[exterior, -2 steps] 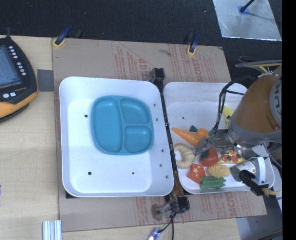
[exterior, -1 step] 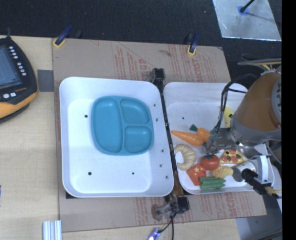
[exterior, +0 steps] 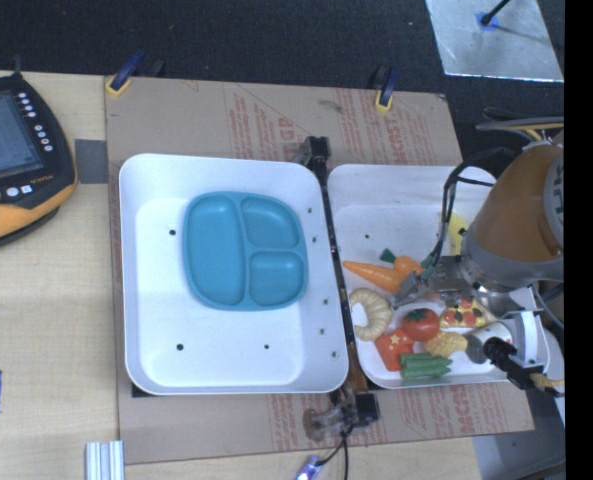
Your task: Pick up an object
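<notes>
End effector (exterior: 423,286): low in the right bin (exterior: 396,183), grip state impossible to tell.
Carrot (exterior: 381,272): just left of it.
Tomato (exterior: 419,324): just below it.
Blue plate (exterior: 244,249): far left, other bin.

Grey arm (exterior: 506,258), orange band, black cable

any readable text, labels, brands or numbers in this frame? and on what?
Nothing reads clearly.
Cardboard sheet under the bins: red printed strips, too blurred to read.
Pendant at the left: lit screen and a column of buttons, markings too small to read.
Blue plate, left bin, right bin, toy food such as the carrot: no text.
</notes>
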You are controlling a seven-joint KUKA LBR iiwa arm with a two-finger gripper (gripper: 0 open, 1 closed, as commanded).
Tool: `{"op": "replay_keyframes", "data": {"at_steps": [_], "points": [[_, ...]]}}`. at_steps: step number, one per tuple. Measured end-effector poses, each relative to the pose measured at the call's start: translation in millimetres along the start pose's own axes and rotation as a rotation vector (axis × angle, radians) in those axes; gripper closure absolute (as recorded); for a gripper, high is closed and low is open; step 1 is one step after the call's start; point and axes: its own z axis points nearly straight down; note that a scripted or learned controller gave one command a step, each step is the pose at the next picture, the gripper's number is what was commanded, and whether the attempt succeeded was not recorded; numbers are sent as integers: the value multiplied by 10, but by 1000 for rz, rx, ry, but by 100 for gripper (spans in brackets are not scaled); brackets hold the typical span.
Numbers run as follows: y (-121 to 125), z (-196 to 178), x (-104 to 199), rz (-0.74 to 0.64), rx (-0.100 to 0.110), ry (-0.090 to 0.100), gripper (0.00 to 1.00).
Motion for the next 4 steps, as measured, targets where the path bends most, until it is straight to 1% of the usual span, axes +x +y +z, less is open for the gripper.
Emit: {"op": "replay_keyframes", "data": {"at_steps": [1,2,3,4], "points": [[570,92,393,1,-1,1,0],[565,-7,379,1,2,1,100],[58,-910,900,4,-3,3,100],[93,-1337,1668,4,-3,3,100]]}}
